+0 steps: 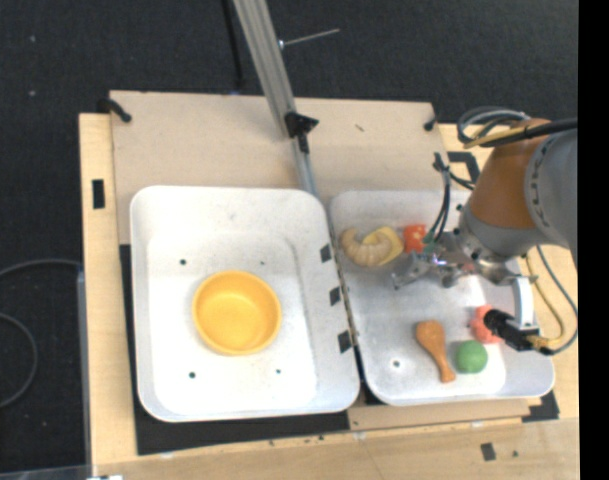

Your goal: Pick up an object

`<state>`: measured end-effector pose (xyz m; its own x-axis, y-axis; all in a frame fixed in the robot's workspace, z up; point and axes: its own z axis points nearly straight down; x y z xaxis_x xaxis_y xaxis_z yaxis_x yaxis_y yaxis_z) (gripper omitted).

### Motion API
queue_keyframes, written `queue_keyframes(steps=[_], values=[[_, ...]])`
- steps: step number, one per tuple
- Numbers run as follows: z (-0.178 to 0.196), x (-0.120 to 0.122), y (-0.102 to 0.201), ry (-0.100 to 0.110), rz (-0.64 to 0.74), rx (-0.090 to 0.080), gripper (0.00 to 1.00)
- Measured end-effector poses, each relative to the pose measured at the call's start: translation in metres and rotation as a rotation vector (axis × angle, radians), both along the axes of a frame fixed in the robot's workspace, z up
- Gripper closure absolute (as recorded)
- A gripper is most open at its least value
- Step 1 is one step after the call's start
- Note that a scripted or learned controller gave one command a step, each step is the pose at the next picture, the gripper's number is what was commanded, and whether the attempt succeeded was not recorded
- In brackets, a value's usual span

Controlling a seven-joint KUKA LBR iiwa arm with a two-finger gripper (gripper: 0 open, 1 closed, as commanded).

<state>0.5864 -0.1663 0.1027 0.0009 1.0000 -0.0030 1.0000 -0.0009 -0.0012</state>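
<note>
Over the right-hand bin (pixel 379 383) on the counter (pixel 214 133), the grey arm's gripper (pixel 424 266) hangs low among the scattered objects, with the pick not visibly made. Whether the fingers are spread or closed cannot be told from this slanted view, and nothing is seen caught between them. Just beside the fingers, toward the bins' divider, lies a pale croissant-shaped toy (pixel 371 247), with a small red-orange piece (pixel 414 236) touching or nearly touching its near end. Nearer the camera from the fingers, an orange drumstick-like toy (pixel 434 346) and a green ball (pixel 471 358) rest side by side on the bin floor, a pinkish-red piece (pixel 481 322) close by. Well away, across the divider, a yellow bowl (pixel 237 313) sits alone in the left bin (pixel 164 228). By appearances, the descent is made; the closing and lifting remain.
</note>
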Motion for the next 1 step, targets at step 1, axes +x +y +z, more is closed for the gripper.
queue_keyframes(steps=[1], values=[[0.013,0.0012,-0.0005,-0.005,-0.004,0.001,1.0]])
